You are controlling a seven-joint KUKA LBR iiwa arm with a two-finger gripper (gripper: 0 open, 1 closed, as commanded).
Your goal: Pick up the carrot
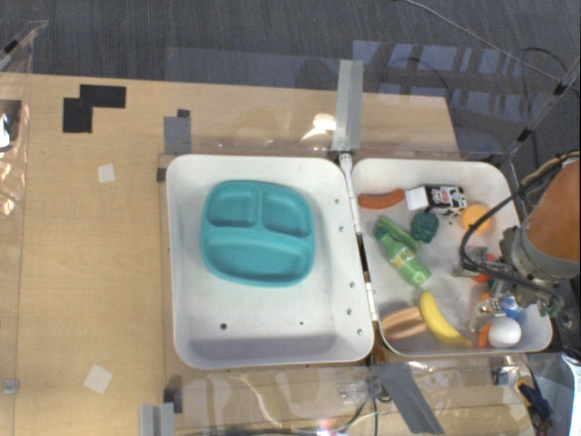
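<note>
Over the right bin (pixel 495 175), the grey arm (pixel 556 221) with its orange band reached in from the right edge, its gripper (pixel 501 291) low over the bin's right side; whether it was clenched or released could not be told. A small orange carrot (pixel 484 336) seemed to lie near the bin's front right corner, partly hidden below the gripper, just beside a white egg (pixel 505 332). A banana (pixel 438 317) and bread roll (pixel 402 321) lay along the front, a green bottle (pixel 400 250) at the middle, a sausage (pixel 380 198) near the back. A teal divided plate (pixel 258 232) sat in the left bin (pixel 186 271).
</note>
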